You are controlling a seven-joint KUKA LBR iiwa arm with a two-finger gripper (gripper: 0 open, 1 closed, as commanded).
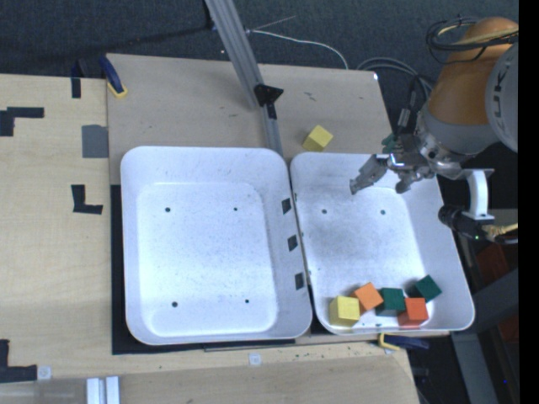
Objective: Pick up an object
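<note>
Item 1: grey KUKA arm with orange band [472, 66], entering from the right of the camera view. Its two-finger gripper [383, 179] hangs over the far part of the right bin; the jaws stand spread apart, with nothing between them.

Item 2: shallow white plastic right bin [362, 234], set on the light wooden desk [185, 99]. Contents are grouped at the near edge, well apart from the gripper:
- yellow cube [344, 310], leftmost of the group;
- orange cube [369, 296], just beside the yellow cube, tilted;
- dark green block [392, 300], touching the orange cube on its right;
- red-orange cube [415, 310], just beside the green block, near the bin's near rim;
- second dark green block [428, 288], just behind the red-orange cube, turned at an angle.

Item 3: shallow white plastic left bin [206, 242], side by side with the right bin, the rims touching along the middle.

Item 4: loose yellow cube [318, 138], lying on the desk outside both bins, just beyond the far rim of the right bin.

Item 5: slanted grey metal bar [240, 45], crossing the desk's far side and ending near the gap between the bins.
</note>
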